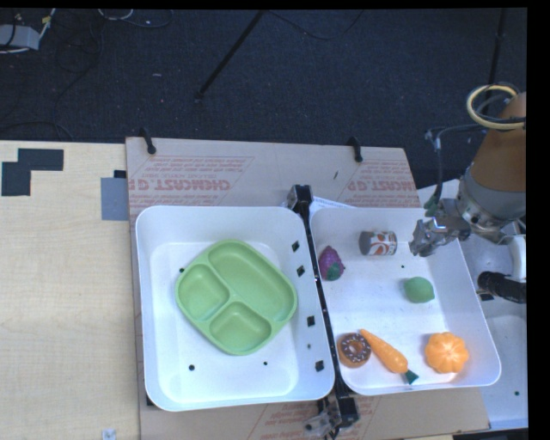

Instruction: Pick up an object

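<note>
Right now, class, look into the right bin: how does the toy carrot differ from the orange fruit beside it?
The toy carrot is long and tapered; the orange fruit is round and ridged. The carrot lies at a slant with a dark green tip at its lower end; the fruit shows no such tip. The carrot lies next to the doughnut; the fruit sits apart. Both are orange and lie at the bin's near side.

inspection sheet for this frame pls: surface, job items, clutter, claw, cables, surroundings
Surface: two white bins side by side, left bin, right bin, on cardboard.
Job's things: right bin holds can, purple item, green ball, donut, carrot, orange fruit.
Clutter: green divided plate in left bin.
Grippers: claw over right bin's upper right, beside the can; nothing seen between its fingers.
Cables: dark cables on floor.
Surroundings: wooden bench, dark floor.
</note>
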Motion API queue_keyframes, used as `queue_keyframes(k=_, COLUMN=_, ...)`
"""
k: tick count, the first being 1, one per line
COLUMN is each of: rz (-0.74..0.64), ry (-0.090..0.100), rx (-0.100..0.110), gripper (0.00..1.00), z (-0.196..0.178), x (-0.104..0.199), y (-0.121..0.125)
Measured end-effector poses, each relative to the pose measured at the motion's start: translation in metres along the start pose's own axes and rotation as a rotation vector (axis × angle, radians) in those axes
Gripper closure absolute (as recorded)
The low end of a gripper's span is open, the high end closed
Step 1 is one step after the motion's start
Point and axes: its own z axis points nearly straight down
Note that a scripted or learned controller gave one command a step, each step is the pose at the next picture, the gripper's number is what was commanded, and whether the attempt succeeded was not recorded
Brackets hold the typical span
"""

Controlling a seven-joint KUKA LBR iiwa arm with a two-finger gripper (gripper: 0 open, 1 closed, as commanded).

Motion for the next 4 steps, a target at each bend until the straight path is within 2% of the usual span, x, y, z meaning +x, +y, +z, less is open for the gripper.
queue_keyframes(k=1, rz=-0.008, ry=-0.001, rx=-0.002, gripper=1.0, z=-0.063, x=-0.005, y=0.002)
queue_keyframes(k=2, rz=-0.01, ry=0.003, rx=0.005, gripper=1.0, z=-0.059, x=0.048, y=0.001)
queue_keyframes(k=3, rz=-0.011, ry=0.003, rx=0.006, gripper=1.0, z=-0.057, x=0.108, y=-0.013)
queue_keyframes(k=4, rz=-0.011, ry=0.003, rx=0.006, gripper=1.0, z=-0.06, x=0.154, y=-0.025)
